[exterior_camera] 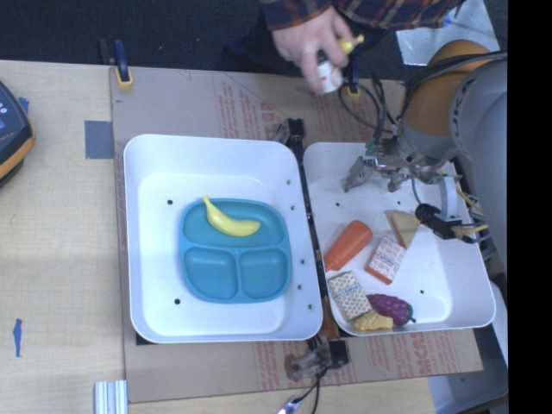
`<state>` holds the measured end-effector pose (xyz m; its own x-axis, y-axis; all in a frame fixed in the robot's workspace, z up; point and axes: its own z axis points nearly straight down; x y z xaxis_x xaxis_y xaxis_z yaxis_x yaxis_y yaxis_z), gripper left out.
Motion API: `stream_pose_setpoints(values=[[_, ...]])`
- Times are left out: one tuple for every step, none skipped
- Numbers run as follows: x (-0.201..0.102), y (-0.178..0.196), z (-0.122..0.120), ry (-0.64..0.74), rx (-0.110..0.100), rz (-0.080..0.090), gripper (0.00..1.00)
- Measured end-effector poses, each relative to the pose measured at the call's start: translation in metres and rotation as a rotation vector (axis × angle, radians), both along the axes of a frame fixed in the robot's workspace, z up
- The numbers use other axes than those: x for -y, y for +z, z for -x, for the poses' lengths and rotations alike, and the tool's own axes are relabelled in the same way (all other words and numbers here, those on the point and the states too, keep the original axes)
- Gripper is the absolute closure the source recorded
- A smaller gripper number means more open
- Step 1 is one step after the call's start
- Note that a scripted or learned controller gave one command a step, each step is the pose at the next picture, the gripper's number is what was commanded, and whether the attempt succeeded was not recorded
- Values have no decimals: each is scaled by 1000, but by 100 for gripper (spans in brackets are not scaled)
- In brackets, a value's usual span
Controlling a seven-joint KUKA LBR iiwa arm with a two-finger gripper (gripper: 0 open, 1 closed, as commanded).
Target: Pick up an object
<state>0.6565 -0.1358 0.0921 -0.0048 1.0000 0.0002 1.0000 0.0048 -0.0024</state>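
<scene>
Clearly nothing has been lifted yet: the claw hangs over the upper part of the right bin, its fingers spread and bare, so approach, closing and lift all remain. Likeliest target is the carrot, lying at mid-bin just below the claw. Its long axis runs diagonally, one end toward the upper right, the other toward the lower left. Beside it sits a small orange box.

Red print runs along the cardboard sheet under the bins, too blurred to read.
</scene>
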Motion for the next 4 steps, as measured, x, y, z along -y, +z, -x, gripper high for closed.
stream_pose_setpoints(values=[[-36,0,60,-1,-2,1,0],[-35,10,61,-1,-3,2,100],[-83,100,110,0,-1,0,100],[-85,110,173,0,-2,1,100]])
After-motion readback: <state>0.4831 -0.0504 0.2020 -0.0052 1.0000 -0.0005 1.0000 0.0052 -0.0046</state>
